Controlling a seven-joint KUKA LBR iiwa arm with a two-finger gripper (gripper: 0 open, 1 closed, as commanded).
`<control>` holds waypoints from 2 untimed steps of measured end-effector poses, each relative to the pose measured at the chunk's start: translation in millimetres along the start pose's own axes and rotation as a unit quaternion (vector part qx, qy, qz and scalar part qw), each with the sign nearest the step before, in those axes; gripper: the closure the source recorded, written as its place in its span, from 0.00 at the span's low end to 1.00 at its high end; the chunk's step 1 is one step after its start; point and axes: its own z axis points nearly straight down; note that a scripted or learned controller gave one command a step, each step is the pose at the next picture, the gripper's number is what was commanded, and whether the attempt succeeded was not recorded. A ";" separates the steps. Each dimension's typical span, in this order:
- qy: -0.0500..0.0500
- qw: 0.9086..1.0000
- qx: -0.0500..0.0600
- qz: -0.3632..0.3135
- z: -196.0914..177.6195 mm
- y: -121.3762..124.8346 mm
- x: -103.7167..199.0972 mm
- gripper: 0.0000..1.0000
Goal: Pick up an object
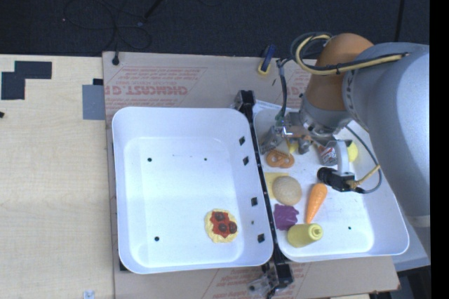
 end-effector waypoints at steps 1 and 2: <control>0.000 1.000 0.002 0.000 0.7 -20.4 -0.8 0.00; 0.000 1.000 0.002 0.001 -9.8 -19.4 -1.3 1.00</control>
